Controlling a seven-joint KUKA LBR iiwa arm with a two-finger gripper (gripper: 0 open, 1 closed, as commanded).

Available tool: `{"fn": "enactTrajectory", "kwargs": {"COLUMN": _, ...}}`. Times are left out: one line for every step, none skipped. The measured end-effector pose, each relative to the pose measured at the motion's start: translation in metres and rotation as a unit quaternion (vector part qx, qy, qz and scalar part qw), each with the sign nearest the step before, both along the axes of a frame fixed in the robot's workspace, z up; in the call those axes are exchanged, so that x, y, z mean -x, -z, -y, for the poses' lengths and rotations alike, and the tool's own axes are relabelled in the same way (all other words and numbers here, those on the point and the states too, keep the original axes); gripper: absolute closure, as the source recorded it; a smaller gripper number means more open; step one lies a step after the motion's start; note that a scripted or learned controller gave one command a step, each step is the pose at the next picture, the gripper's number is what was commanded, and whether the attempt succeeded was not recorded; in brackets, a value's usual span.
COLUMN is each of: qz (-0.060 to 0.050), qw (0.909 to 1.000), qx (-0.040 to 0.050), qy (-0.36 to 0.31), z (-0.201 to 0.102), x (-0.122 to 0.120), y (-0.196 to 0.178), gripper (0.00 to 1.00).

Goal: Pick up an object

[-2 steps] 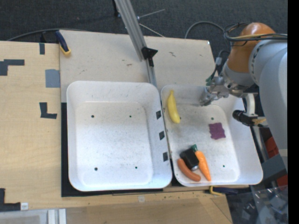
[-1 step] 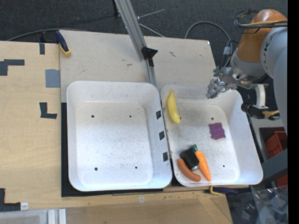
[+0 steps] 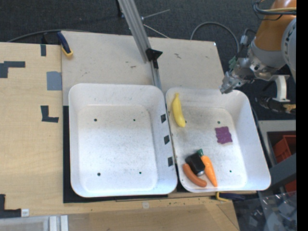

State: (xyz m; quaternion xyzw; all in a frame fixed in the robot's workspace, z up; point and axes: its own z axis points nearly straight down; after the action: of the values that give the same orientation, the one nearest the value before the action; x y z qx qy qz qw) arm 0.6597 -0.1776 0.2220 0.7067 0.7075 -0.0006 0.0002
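Note:
The right bin holds a yellow banana near its upper left, a purple block toward the right, and at the front an orange carrot, a small black object and a red-orange sausage shape lying close together. My gripper hangs over the far right corner of this bin, above the rim and apart from every object. Nothing shows between its fingertips.
The left bin sits beside the right one. A slanted metal pole with a black clamp crosses above the gap between the bins. Cables trail on the dark floor behind. A wooden board with grey tape marks lies to the left.

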Motion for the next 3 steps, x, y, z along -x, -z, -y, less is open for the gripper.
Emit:
{"fn": "enactTrajectory", "kwargs": {"qz": 0.0, "qw": 1.0, "qx": 0.0001, "qy": 0.0, "z": 0.0, "x": 0.0, "y": 0.003, "gripper": 1.0}}
{"fn": "enactTrajectory", "kwargs": {"qz": -0.001, "qw": 1.0, "qx": -0.0013, "qy": -0.002, "z": -0.053, "x": 0.015, "y": 0.001, "gripper": 1.0}}
{"fn": "enactTrajectory", "kwargs": {"qz": 0.0, "qw": 1.0, "qx": -0.0014, "qy": -0.003, "z": -0.109, "x": 0.015, "y": -0.011, "gripper": 1.0}}
